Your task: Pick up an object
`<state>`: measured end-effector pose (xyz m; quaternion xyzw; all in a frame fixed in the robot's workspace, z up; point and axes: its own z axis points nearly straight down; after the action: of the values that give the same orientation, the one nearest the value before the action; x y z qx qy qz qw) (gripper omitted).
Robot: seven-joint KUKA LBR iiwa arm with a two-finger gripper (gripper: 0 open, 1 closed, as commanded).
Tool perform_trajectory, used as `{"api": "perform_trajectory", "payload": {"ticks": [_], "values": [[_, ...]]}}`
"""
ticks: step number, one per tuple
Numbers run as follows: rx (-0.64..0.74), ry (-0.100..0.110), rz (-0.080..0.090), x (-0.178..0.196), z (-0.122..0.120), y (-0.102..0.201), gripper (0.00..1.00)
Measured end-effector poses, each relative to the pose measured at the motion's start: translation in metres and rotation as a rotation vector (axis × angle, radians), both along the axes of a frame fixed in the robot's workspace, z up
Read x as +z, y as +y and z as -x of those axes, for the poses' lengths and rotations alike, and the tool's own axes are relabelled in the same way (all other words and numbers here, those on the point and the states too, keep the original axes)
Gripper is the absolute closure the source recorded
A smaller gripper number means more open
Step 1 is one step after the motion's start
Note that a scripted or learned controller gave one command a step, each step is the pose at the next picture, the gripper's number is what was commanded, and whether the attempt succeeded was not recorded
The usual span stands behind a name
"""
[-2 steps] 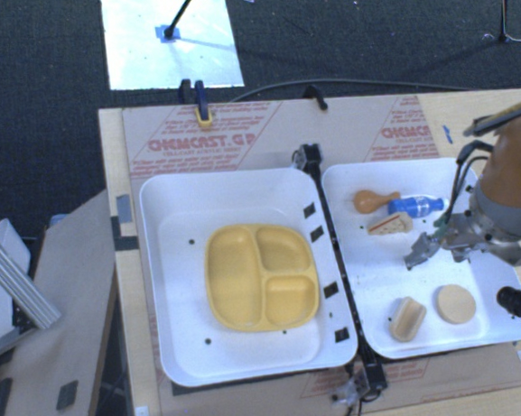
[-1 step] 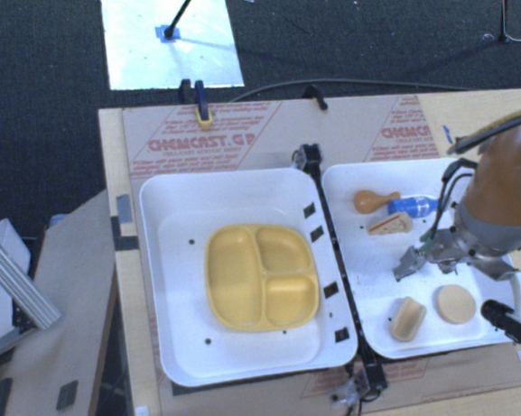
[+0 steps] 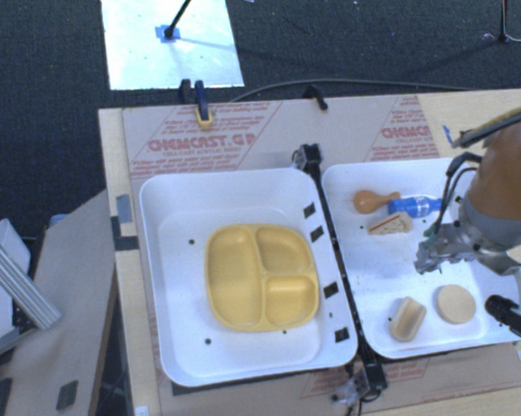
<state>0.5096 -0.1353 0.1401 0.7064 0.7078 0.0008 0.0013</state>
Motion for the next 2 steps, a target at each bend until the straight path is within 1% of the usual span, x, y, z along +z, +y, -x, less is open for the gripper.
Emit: {"api": "perform_trajectory", "payload": {"ticks": [1,2], "values": [[0.000,-0.004,0.002,0.058,0.007,-0.005,1.00],[0.002,-0.006,0.002,0.112,0.004,-0.006,1.00]]}}
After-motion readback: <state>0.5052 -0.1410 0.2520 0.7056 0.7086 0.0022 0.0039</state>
